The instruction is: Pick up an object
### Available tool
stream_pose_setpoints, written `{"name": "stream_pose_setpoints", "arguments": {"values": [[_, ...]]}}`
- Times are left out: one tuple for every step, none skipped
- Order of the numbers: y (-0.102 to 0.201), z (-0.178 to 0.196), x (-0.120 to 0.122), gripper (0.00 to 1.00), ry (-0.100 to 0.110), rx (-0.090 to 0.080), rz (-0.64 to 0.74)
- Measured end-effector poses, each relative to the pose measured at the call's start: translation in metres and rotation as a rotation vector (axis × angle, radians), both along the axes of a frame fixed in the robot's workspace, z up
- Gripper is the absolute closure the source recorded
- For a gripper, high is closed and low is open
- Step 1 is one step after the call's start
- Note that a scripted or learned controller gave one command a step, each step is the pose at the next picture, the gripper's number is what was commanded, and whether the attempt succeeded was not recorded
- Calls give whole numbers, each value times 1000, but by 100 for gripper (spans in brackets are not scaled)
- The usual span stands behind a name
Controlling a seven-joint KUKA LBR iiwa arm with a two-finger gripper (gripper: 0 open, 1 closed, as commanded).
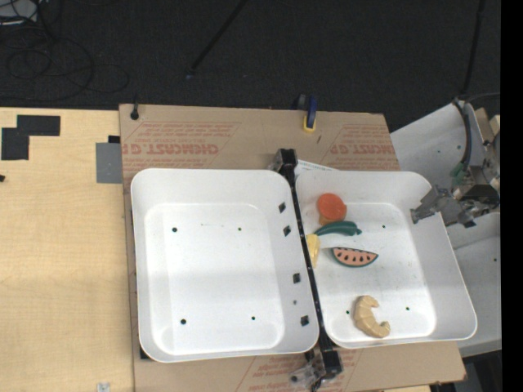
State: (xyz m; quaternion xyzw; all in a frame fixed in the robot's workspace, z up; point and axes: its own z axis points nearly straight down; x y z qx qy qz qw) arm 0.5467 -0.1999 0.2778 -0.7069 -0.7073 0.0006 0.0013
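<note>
Step in hand, as judged: approach, nothing lifted yet. The bench is pale wood, with a brown cardboard sheet under two shallow white bins; beyond its far edge lies dark floor with loose cables. The left bin shows only its bare white floor. The right bin carries all candidates: an orange-red round piece near its far-left corner, a green pepper-like piece just beside it, a watermelon slice toward the middle left, a small yellow piece against the left wall, and a tan croissant-like piece near the near edge. The gripper sits at the right bin's far-right rim, well apart from every item; its fingers are too small and blurred, so spread or pressed together I cannot tell. Next move calls for travel inward over the bin, then descent on one item; the croissant piece stands clear of neighbours and looks the easier target.
</note>
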Motion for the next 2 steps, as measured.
{"name": "stream_pose_setpoints", "arguments": {"values": [[-1,10,0,100,1,0,1],[-14,-37,-69,100,7,2,-4]]}}
